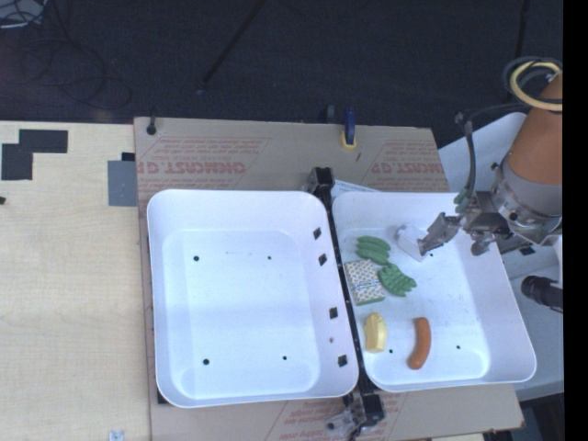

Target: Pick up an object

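One tool (pixel 439 235) hung over the upper part of the right bin (pixel 514 338), reaching in from the right beneath the arm's orange band (pixel 542 136); whether its fingers stood spread or pressed together, I could not tell. Just beside its tip lay a small pale object (pixel 407 239), apparently apart from it. Below and to the left were two green pieces (pixel 374 249) (pixel 397 280) and a patterned square packet (pixel 364 282) near the bin's left wall. Lower still, a yellow piece (pixel 375 332) and an orange sausage (pixel 419 343) lay near each other, well apart from the tool. The left bin (pixel 175 292) sat alongside on a cardboard sheet (pixel 230 159) over the pale wooden surface (pixel 64 292). Bare white floor showed along the right bin's right side.
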Available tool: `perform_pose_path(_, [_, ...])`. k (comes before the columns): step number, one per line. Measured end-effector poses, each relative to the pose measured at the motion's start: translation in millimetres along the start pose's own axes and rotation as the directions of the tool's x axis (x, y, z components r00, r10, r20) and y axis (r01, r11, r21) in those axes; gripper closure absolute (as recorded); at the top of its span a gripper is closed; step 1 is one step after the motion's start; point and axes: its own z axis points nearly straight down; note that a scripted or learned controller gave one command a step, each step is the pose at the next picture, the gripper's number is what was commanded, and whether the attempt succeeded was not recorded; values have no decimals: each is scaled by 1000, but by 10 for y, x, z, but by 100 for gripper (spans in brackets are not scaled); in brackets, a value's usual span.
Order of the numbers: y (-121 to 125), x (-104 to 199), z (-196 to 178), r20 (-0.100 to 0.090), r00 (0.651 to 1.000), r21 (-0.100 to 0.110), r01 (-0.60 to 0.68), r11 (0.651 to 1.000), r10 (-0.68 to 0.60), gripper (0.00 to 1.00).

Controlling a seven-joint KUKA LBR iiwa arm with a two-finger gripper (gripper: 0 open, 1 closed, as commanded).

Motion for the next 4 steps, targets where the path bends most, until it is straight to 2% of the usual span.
perform_pose_path(1, [-679, -100, 1219, -5, 1000, 17, -3, 1000, 3, 0])
perform_pose_path(2, [-750, 466, 1621, 17, 1000, -16, -9, 1000, 10, 0])
perform_pose_path(3, [-766, 473, 1530, 6, 1000, -3, -12, 1000, 12, 100])
perform_pose_path(4, [-757, 927, 634, -2, 1000, -6, 5, 1000, -5, 100])
